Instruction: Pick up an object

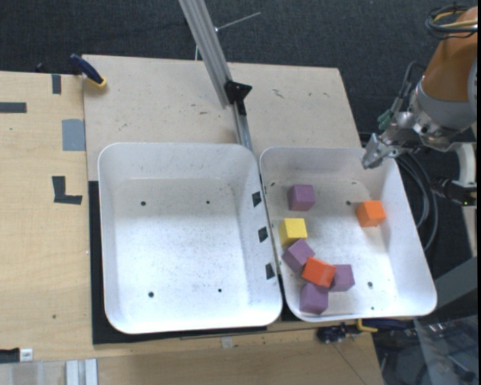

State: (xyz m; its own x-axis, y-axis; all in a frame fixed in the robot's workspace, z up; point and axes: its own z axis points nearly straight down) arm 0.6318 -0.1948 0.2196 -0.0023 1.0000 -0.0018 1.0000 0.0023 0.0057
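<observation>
Blocks lie loose in the right bin [401,215], all small cubes that look light, stiff and matte, so probably easy to pinch by two opposite flat faces and unlikely to slip or be damaged; the orange block [371,212] sits alone near the bin's right wall, apart from the rest, which makes it the likeliest one to take hold of cleanly; a purple block [301,196] stands by itself toward the bin's upper middle, and a yellow block [293,230] lies just below it near the left wall; further down, three purple blocks and a second orange block [319,273] crowd together touching, where fingers would have little room to close on a single face; the gripper [372,156] hangs at the bin's upper right corner, above the rim, with nothing visibly in it, and whether it is spread or closed I cannot tell at this size; the left bin [112,183] sits alongside.
</observation>
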